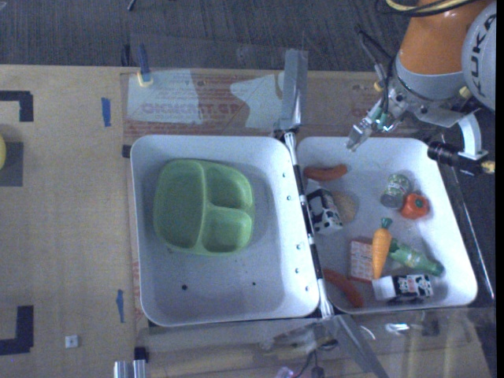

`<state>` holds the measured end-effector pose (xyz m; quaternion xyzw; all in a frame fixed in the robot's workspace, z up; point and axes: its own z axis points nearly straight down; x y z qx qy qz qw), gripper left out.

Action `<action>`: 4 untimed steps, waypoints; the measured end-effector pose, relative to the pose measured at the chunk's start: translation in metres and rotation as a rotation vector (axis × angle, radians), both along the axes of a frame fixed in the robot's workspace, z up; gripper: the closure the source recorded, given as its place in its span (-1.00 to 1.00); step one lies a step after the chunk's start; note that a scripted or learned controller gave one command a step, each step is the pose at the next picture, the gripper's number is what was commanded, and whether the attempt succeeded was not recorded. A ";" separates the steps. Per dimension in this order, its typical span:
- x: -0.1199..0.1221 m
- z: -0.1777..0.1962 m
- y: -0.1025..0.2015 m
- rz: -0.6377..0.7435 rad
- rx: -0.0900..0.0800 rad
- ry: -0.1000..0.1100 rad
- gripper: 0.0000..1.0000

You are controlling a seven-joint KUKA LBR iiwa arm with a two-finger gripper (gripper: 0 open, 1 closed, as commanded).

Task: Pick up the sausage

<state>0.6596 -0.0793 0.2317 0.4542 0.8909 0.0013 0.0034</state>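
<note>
The pincer (356, 140) hangs over the far edge of the right bin (457, 235), its tip pointing down toward the left; whether it is open or closed cannot be told from this angle, and nothing shows in its grip. The sausage (326, 172) lies flat on the bin floor just below and to the left of the tip, near the far left corner, with its long side running across the view. A second reddish sausage-like piece (344, 287) lies at the near left of the same bin, beside a carrot (381, 248) and a small carton (403, 287). The left bin (150, 290) holds a green divided plate (203, 205).

The sausage looks like a small plastic toy: probably light, fairly stiff, and smooth enough to slip or roll. The best hold is likely across its narrow middle, squeezing the two long sides, well away from the rounded ends. The bin wall just beside it leaves little room on that side.
</note>
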 end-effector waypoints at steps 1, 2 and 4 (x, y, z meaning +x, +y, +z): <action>-0.114 -0.047 0.033 0.262 0.001 0.006 1.00; -0.114 -0.047 0.033 0.262 0.000 0.005 -1.00; -0.110 -0.047 -0.008 0.106 0.000 0.002 -1.00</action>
